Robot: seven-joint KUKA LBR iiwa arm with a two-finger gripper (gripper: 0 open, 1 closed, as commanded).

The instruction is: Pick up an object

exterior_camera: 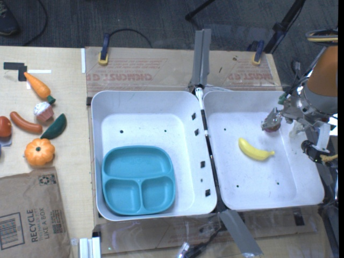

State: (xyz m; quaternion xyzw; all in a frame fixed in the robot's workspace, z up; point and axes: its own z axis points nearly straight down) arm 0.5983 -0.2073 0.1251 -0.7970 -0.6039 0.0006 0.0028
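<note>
A yellow banana point(256, 150) lies in the right white bin point(279, 195), near its middle. My gripper point(271, 124) hangs over the bin's upper right part, a little up and to the right of the banana and apart from it. The arm, with its orange band point(325, 77), comes in from the right edge. A blue three-compartment tray point(138, 179) rests in the lower half of the left white bin point(107, 109).
On the wooden table to the left lie a toy carrot point(38, 85), a sausage point(24, 122), a small pumpkin point(39, 151), a cupcake point(43, 110) and a brown paper bag point(29, 214). A grey divider point(201, 58) stands between the bins.
</note>
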